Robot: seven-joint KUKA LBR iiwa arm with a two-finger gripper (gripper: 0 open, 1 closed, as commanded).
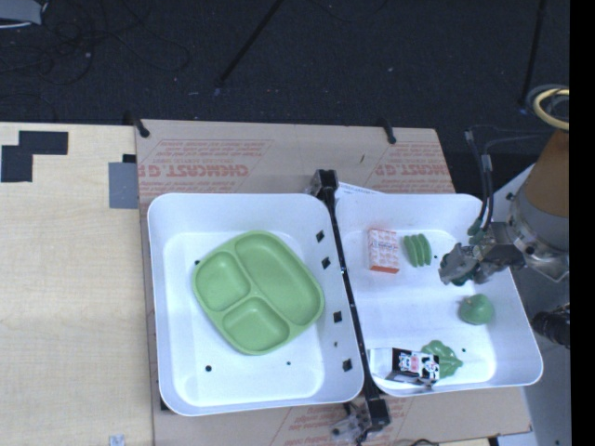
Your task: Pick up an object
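Green lump just below end effector; finger spread unreadable, nothing visibly gripped.

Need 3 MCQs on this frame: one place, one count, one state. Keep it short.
1. The green divided plate lies in:
A) the left bin
B) the right bin
C) the cardboard

2. The plate has how many compartments?
A) two
B) three
C) five

3. The gripper is:
A) above the left bin
B) over the right bin's far right side
C) pressed on the plate

Answers: 1 A, the plate rests in the left bin. 2 B, two ridges part three wells. 3 B, it sits beside the green ridged piece.
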